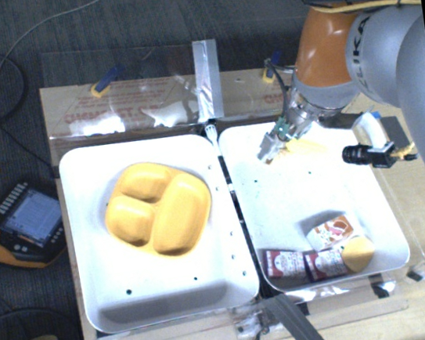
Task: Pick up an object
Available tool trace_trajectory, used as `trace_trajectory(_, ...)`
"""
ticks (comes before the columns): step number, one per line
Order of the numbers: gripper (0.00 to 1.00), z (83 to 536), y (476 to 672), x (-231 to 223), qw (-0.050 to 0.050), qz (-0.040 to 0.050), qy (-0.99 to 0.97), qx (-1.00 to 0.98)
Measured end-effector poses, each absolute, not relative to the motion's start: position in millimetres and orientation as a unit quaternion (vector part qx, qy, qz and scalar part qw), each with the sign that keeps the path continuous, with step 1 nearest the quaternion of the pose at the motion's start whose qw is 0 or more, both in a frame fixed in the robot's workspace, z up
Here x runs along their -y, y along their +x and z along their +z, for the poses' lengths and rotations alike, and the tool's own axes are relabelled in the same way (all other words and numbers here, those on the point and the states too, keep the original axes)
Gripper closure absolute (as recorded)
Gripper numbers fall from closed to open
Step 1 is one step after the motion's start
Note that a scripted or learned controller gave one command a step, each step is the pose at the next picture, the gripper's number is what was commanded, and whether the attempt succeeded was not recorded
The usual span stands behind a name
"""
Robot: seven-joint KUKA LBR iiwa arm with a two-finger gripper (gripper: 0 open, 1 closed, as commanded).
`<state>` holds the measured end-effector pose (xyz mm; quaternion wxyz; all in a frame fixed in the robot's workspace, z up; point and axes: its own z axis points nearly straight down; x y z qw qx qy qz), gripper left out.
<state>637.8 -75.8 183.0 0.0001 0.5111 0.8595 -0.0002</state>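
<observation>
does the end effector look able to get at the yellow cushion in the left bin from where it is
Probably yes. The end effector hangs over the right bin, near its upper left. The yellow cushion lies uncovered in the left bin, and just the low divider between them looks to be in the way.

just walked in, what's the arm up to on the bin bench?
The KUKA arm reaches in from the right on a pick-up run, its tool over the top-left part of the right bin, with nothing seen between its fingers. The nearest candidates lie at that bin's lower edge: a dark red packet, a small white-and-red packet and a tan rounded piece. The left bin holds a big yellow lumpy object. Nothing appears picked yet.
</observation>
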Motion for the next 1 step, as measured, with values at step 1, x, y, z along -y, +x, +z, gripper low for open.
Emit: trace_trajectory(1, 1.00, 198.6, 631.3, 46.5, 0.001, -0.0004, 0.413, -0.911)
